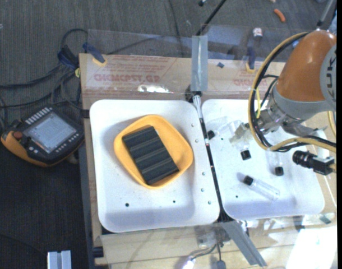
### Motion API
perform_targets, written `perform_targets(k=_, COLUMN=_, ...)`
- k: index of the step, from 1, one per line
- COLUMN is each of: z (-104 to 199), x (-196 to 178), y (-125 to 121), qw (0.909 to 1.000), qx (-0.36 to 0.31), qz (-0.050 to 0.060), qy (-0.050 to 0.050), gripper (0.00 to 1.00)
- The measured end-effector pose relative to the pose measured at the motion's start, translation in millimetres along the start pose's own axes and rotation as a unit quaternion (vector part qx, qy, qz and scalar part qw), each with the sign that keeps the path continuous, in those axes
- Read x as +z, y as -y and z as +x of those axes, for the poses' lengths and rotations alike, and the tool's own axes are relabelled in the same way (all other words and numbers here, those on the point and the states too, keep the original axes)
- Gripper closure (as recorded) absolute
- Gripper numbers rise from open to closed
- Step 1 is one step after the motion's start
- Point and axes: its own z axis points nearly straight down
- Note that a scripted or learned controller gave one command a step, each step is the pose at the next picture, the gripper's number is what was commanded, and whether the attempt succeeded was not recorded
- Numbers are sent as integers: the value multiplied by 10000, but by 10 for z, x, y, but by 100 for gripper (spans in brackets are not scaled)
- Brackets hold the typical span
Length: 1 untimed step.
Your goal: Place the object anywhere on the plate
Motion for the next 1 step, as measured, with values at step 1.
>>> perform_targets(k=1, z=-1, x=-1, y=0, qw=10000, qx=0, qz=0, qy=1, gripper=0)
